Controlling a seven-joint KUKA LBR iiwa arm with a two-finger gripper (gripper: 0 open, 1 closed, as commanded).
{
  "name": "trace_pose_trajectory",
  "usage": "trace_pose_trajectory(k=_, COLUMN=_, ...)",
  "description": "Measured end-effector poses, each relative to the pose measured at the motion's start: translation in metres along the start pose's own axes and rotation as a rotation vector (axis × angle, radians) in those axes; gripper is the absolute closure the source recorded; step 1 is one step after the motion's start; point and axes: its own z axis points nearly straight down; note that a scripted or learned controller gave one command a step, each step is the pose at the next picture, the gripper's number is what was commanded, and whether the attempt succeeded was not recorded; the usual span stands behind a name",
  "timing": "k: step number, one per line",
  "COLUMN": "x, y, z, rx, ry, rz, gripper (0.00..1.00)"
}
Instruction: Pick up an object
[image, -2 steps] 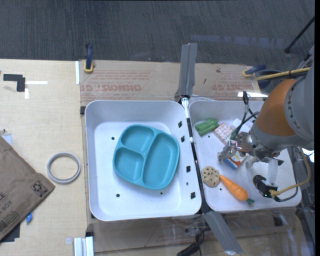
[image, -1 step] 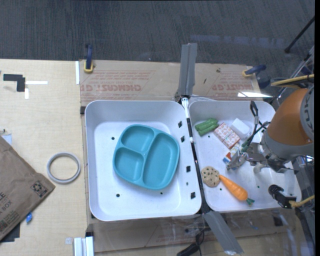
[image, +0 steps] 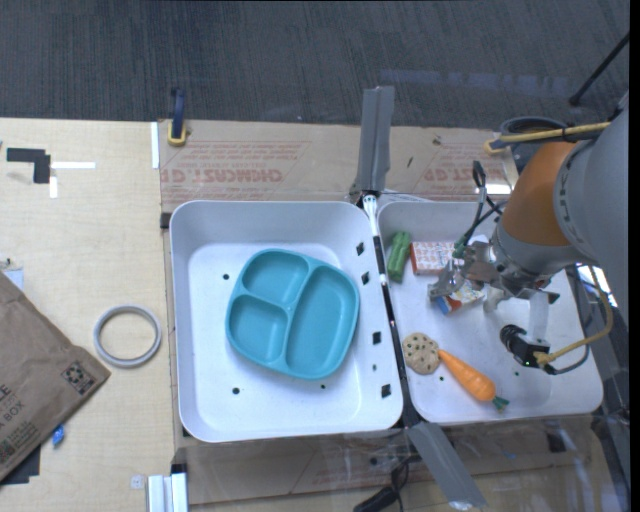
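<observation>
- Camera view looks down on the grey KUKA arm (image: 580, 200), entering from the right with its orange band over the right bin (image: 570, 400).
- Left bin (image: 200, 400) holds a teal divided plate (image: 293, 313), lying flat and well apart from the arm.
- Flattened cardboard (image: 260, 160) beyond the bins carries red print, reversed and too faint to read; a brown box (image: 35, 370) at the near left shows "BOX".
- Gripper (image: 462, 283) sits low in the right bin's middle, among a small cluster of red-and-white items (image: 452, 297); whether its fingers are spread or closed I cannot tell.
- Nearby candidates: a red-and-white packet (image: 430, 257), a green object (image: 400, 255), a toy carrot (image: 468, 374), a cookie (image: 421, 353).
- Judged step: descent onto a pick. Next it needs a firm close and a straight lift.
- A tape ring (image: 127, 334) lies on the bench at left.
</observation>
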Motion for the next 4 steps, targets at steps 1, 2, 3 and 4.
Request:
trace_pose_trajectory(k=1, x=-0.001, y=-0.001, z=-0.006, rx=0.006, ry=-0.002, rz=-0.003, gripper=1.00)
trace_pose_trajectory(k=2, x=0.043, y=0.035, z=-0.113, rx=0.000, ry=-0.002, rz=-0.072, gripper=1.00)
trace_pose_trajectory(k=3, x=0.106, y=-0.007, z=-0.099, rx=0.003, ry=-0.002, rz=-0.083, gripper=1.00)
trace_pose_trajectory(k=4, x=0.016, y=-0.024, z=-0.135, rx=0.001, ry=-0.001, rz=-0.359, gripper=1.00)
